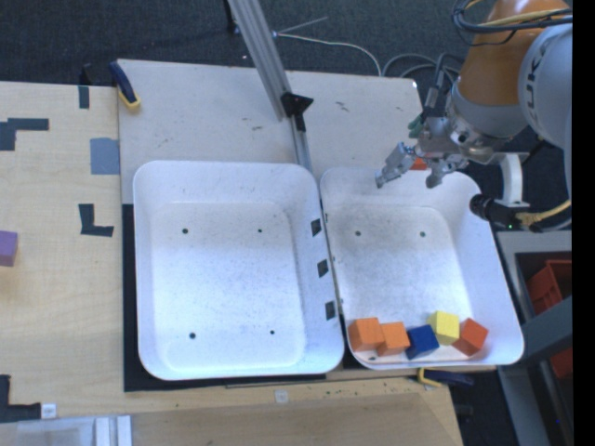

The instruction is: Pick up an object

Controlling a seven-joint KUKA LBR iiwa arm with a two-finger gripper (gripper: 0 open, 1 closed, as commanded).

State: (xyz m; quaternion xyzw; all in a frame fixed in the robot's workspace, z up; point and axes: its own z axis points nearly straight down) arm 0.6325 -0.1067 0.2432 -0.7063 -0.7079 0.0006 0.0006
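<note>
Several small blocks lie in a row along the near edge of the right bin [400, 249]: two orange blocks [365, 331] [394, 338], a blue block [421, 341], a yellow block [445, 325] and a red-orange block [472, 335]. My gripper [413, 173] hangs over the far edge of that bin, well away from the blocks. Its fingers [390, 170] are spread open. A small red-orange patch [420, 163] shows near the palm between them; I cannot tell what it is. The grey arm with its orange band [507, 35] comes in from the upper right.
The left bin [223, 258] sits beside the right one, their rims touching. A slanted metal post [270, 54] rises behind the bins. A purple block [7, 247] lies on the wooden bench at far left. A blue-and-yellow clamp [124, 84] sits at the back left.
</note>
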